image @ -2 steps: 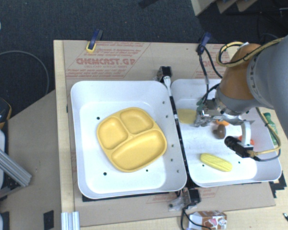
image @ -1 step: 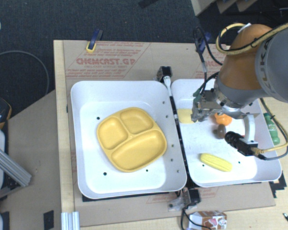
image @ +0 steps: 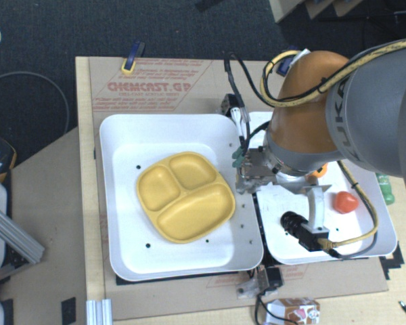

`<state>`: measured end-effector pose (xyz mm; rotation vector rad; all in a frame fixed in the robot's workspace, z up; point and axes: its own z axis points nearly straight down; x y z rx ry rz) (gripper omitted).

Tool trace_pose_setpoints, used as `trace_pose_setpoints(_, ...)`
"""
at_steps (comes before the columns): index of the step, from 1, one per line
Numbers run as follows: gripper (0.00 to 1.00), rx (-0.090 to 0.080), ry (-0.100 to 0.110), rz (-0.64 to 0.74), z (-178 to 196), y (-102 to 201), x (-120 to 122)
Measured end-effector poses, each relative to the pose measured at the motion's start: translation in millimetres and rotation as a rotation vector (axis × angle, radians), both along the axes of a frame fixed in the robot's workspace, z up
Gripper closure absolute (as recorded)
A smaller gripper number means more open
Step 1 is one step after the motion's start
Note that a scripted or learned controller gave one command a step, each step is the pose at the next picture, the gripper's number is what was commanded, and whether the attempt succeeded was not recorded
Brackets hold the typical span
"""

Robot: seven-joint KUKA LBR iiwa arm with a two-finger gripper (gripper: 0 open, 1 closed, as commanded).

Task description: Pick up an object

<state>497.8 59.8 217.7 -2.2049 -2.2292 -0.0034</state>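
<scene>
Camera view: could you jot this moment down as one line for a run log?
arm: over the seam between the bins | gripper: fingers hidden | yellow divided plate: left bin | red object: right bin | held: nothing seen

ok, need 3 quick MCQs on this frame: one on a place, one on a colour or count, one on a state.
1. Where does the yellow divided plate lie?
A. in the left bin
B. in the right bin
C. on the bench in front of the bins

2. How many compartments does the plate have?
A. two
B. three
C. five

3. How does the plate sit?
A. upside down
B. on edge against the bin wall
C. flat, open side up

Answers:
1 A: it rests on the floor of the left bin, while the arm hangs over the right bin.
2 B: two small sections at the far side, one long section at the near side.
3 C: all its hollows face the camera.
</scene>
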Motion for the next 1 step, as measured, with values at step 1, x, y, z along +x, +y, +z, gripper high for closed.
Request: trace_pose_setpoints(1, 1.00, 0.001, -0.022, -0.003, 237.8, 55.6, -18.0)
